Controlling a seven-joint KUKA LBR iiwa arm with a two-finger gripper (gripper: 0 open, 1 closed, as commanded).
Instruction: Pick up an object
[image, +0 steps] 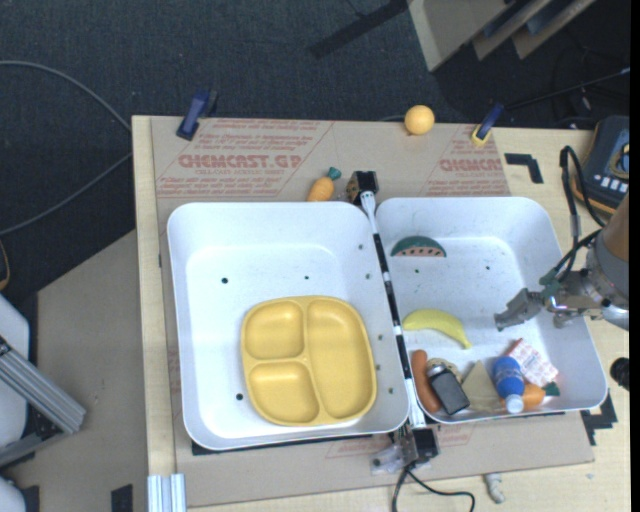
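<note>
Yellow three-compartment plate (308, 358) flat in the left bin (200, 250). In the right bin (470, 215): yellow banana (436, 324) near the divider, watermelon slice (419, 247) toward the far wall, blue bottle (508, 384) among clutter in the near corner. Gripper (518, 309) above the right bin floor, apart from the banana, fingers slightly spread, holding nothing.

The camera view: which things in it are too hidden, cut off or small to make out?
- Gripper: small and grey; whether it is open or shut cannot be told.
- Arm: cut off by the right edge.
- Heap in the right bin's front corner: the bottle and the dark object overlap other items, so what lies beneath is hidden.
- Small orange thing behind the bins: too small to name.
</note>
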